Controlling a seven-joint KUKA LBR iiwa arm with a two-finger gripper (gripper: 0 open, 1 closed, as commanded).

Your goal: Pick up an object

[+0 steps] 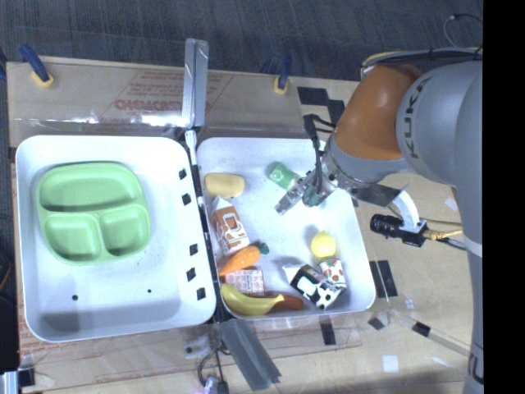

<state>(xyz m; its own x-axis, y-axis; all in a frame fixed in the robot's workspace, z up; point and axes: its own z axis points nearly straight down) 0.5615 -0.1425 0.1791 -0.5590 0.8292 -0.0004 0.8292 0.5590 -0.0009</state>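
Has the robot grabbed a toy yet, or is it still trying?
Not yet, as far as I can see. The gripper is down inside the right bin, close beside the green item, but nothing visibly sits in it. The banana, carrot and yellow ball lie untouched. Grabbing and lifting something is left.

A green divided tray [92, 212] is seen in the left bin [33, 302]; blue clamps [35, 64] are fixed to the desk [246, 93].

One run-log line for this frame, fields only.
pincer: above right bin | nearest: green object | held: nothing seen | left bin: green tray
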